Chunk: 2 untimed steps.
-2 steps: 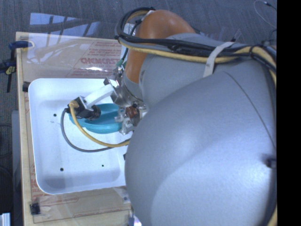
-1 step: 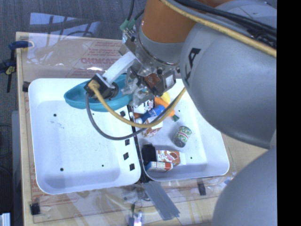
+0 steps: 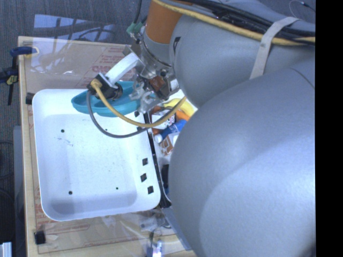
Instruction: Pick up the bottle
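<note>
Seeing grey arm [image 3: 246, 143] filling right side, orange band [image 3: 163, 15] up top. Left white bin [image 3: 80, 159] sitting on counter [image 3: 69, 58]; red lettering under clear sheet, unreadable. Blue dish [image 3: 115, 101] lying at bin's far edge. Gripper [image 3: 153, 87] hanging over divide between bins, above colourful packages [image 3: 174, 123]; print there too small. Cannot tell state of jaws. Not picking out bottle with certainty.

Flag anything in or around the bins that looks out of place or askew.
A blue bowl-like dish sits tilted against the far rim of the left bin rather than flat on its floor. The gripper hangs at the divide between the bins, above cluttered packages that the arm largely hides.
</note>
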Each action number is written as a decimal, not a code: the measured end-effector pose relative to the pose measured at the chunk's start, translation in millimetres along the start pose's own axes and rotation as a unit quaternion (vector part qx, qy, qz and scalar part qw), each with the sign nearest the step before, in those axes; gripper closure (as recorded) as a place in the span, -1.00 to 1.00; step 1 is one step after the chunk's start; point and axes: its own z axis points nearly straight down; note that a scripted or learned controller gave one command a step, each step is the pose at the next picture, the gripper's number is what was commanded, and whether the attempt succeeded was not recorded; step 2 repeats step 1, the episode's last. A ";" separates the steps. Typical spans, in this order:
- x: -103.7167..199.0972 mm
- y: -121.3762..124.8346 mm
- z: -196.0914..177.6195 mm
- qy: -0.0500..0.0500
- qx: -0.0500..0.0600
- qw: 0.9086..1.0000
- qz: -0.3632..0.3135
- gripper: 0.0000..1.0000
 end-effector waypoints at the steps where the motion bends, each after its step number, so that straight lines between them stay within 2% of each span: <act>1: 41.5 12.7 40.0 0.000 0.000 1.000 0.010 1.00; 2: 41.5 12.7 40.0 0.000 0.000 1.000 0.010 1.00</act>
